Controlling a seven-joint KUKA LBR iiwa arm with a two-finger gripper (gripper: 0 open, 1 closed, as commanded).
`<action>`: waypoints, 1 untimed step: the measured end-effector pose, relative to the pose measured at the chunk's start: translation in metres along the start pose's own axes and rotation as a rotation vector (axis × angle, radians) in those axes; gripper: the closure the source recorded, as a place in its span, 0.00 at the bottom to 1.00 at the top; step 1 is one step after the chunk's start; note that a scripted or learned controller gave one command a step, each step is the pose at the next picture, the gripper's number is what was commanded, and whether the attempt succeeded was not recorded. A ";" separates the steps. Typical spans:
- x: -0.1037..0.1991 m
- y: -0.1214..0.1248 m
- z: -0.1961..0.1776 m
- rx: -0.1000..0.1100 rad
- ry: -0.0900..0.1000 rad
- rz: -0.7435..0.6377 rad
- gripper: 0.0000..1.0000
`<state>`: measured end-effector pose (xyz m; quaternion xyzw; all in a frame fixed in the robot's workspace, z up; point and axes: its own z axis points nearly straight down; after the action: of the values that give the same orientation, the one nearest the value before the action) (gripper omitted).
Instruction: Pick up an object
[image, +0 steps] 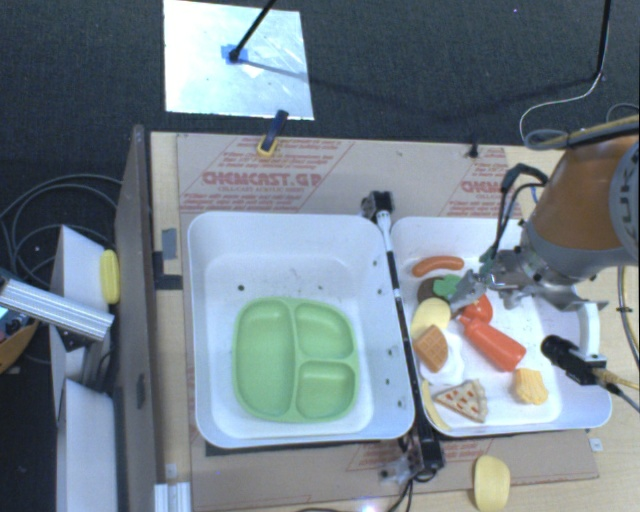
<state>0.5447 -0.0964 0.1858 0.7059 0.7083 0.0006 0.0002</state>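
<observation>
Right white bin (575, 410), jaws (473, 290) just above red toy (476, 309)

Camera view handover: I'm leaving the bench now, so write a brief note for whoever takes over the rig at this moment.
Gripper: low in the right bin, among the toy food near the green-topped red piece; finger state cannot be told, and nothing is seen held.
Right bin: sausage, orange carrot-like piece, pale yellow piece, bread piece, pizza slice, small yellow piece.
Left bin: green divided tray.
Done: arm is over the objects.
Left: grasp one object and lift it.
</observation>
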 end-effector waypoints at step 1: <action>-0.033 0.012 0.106 0.002 -0.001 0.004 0.00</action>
<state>0.5567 -0.1296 0.0801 0.7074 0.7068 -0.0005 -0.0004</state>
